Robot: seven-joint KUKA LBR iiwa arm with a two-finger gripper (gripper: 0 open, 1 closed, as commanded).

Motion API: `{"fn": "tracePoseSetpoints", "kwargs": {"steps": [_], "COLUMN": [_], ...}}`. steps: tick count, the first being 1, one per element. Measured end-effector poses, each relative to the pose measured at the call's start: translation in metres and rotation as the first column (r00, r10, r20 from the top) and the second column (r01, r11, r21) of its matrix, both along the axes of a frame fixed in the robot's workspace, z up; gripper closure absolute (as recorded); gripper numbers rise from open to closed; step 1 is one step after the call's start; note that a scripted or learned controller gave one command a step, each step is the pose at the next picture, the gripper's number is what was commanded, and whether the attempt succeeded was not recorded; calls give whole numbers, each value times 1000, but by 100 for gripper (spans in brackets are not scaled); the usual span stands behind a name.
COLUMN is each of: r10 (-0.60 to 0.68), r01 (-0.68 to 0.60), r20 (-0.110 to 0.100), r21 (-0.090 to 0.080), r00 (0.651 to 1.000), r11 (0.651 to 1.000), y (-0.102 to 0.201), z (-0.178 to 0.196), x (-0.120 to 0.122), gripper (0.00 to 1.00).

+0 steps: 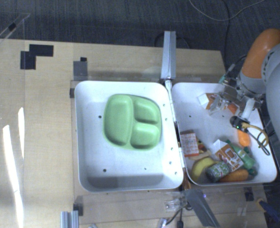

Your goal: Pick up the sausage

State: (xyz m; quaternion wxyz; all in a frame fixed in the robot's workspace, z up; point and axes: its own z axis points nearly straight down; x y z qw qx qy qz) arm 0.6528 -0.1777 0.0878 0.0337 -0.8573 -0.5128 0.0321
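Note:
My gripper hangs low over the far right corner of the right bin. A small reddish-orange piece, possibly the sausage, shows right under it, next to a white and orange scrap. The gripper body hides most of that piece, so I cannot tell whether it is touched or held. The arm, with its orange band, comes in from the right edge.
Along the right bin's near side lie a snack packet, a banana, a dark can, a carrot, an orange carton and a green bottle. The left bin holds a green divided tray.

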Motion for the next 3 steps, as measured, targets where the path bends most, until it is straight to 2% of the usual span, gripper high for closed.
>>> {"fn": "tracePoseSetpoints", "kwargs": {"steps": [1, 2, 3], "r10": [3, -3, 2], "r01": [-3, 3, -2], "r20": [21, -2, 16], "r21": [1, 2, 1], "r00": [1000, 1000, 1000], "r11": [1000, 1000, 1000], "y": [5, 0, 3], "z": [12, 9, 22], "x": [5, -1, 4], "gripper": [100, 0, 100]}}
